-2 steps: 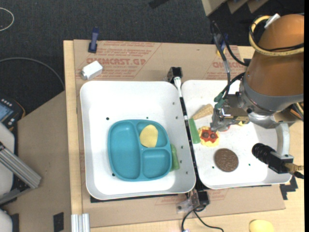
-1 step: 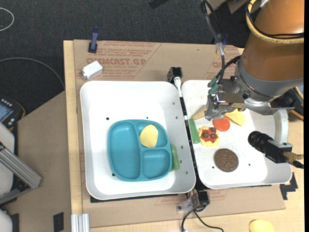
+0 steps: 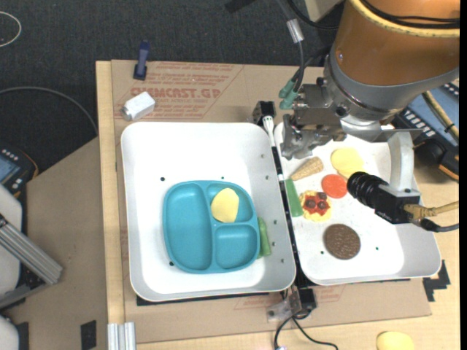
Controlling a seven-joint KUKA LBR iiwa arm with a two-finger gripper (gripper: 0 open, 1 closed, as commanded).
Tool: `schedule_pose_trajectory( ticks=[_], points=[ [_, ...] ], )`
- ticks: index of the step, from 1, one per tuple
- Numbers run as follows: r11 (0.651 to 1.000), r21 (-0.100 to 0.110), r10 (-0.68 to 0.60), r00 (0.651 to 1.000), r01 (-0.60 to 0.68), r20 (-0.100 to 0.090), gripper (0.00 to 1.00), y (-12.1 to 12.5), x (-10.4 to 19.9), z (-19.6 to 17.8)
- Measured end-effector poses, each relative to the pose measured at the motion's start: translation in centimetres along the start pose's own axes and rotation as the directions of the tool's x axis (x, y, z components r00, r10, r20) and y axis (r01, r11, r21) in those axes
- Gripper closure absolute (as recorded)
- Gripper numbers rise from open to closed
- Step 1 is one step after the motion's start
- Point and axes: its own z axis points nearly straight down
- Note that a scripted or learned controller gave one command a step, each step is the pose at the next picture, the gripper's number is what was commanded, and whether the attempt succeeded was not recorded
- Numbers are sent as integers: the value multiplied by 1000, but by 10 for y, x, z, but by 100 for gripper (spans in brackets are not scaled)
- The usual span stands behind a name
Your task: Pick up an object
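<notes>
Right bin point(image 3: 408, 265), near edge: brown disc point(image 3: 341, 240) loose. Further in: pizza piece point(image 3: 316, 205), orange disc point(image 3: 335, 186), cone point(image 3: 306, 169), yellow piece point(image 3: 346, 159), all lying free. Claw point(image 3: 298, 146) low over far left corner beside cone; its state I cannot tell. Nothing lifted; pick not yet done

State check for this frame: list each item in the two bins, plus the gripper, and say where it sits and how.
Blue divided tray: flat in the left bin.
Yellow piece: lying in the tray's upper right compartment.
Green piece: against the tray's right edge.
Cone: lying on its side, right bin.
Orange disc: flat.
Pizza slice: flat.
Brown cookie: flat, apart from the others.
Gripper: above the right bin's upper left corner.
</notes>
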Motion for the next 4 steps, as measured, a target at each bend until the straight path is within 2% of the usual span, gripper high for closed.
schedule_pose_trajectory(
  ticks=[1, 4],
  points=[
    [1000, 5, 7, 1000, -7, 4, 100, 0, -4, -7],
    [1000, -5, 5, 1000, -5, 3, 100, 2, -2, -37]
  ],
)
